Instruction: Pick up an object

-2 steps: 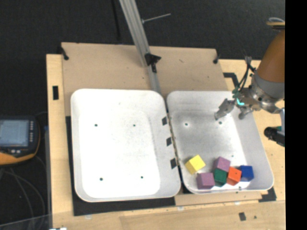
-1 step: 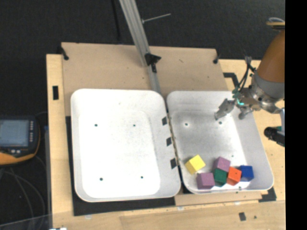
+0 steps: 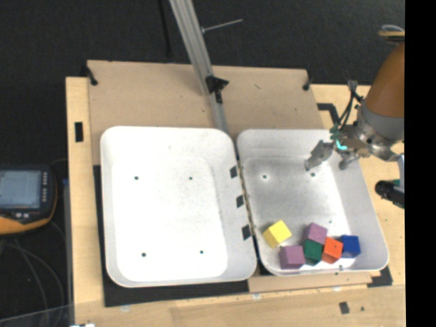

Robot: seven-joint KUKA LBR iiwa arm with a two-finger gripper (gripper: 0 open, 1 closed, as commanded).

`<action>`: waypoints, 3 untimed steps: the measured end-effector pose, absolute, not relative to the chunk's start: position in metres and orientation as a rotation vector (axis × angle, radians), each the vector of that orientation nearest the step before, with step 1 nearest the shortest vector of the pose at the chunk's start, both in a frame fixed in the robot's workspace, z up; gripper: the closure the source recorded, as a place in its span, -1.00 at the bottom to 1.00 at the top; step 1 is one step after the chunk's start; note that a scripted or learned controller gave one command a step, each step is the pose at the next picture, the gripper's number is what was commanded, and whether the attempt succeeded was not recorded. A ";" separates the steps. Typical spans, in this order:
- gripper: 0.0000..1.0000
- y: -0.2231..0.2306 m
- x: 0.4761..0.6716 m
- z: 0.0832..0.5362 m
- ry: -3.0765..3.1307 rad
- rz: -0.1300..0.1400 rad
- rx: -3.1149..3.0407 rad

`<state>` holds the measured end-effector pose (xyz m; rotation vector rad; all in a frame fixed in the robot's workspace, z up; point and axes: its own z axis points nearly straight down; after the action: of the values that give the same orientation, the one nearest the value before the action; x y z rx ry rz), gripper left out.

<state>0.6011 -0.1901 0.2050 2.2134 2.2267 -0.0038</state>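
Camera view, from above at a slant: gripper (image 3: 330, 153) over the upper part of the right bin (image 3: 286, 182), reached in from the right on the grey arm with its orange band (image 3: 388, 80). Fingers parted a little, one grey finger (image 3: 317, 157) slanting down-left toward the bin floor, the other just right of it; nothing between them. Tips close above bare white floor, touching or not cannot be told.

Well below the gripper, at the near end of the same bin, a cluster of small blocks. Yellow block (image 3: 277, 234) down and left of the gripper, standing slightly apart from the rest. Upper purple block (image 3: 315, 234) almost straight below the gripper; lower purple block (image 3: 291, 256) below-left of that, near the rim. Green block (image 3: 313, 251) wedged between the two purple ones and the orange block (image 3: 332, 249). Blue block (image 3: 349, 245) just right of the orange one, below and slightly right of the gripper.

Far left of the gripper, the left bin (image 3: 170, 203), side by side with the right one
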 end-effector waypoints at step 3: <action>-1.00 -0.190 0.601 0.205 2.227 -0.004 2.213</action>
<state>0.6011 -0.1901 0.2050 2.2128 2.2273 -0.0040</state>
